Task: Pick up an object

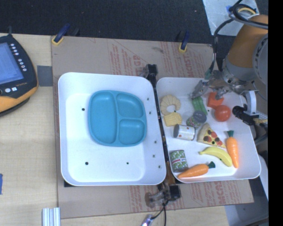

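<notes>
My gripper (211,89) hangs over the back of the right bin (247,173), its fingers spread open just above a small red-orange toy (213,99). Nothing sits between the fingers. A red tomato (221,113) lies right beside that toy. A green piece (198,102) and a dark can (196,118) lie just left of the gripper. Further forward are a pizza slice (210,135), a banana (216,154), two carrots (232,148) (195,171), a green can (178,160), a white can (184,132), a yellow cracker (172,119) and a beige pastry (170,103).
The left bin (70,168) holds a blue divided plate (117,117). A control pendant (4,74) rests at the bench's far left. The arm's orange band (247,41) and cables rise over the right bin's back right corner. Clamps (152,72) sit between the bins.
</notes>
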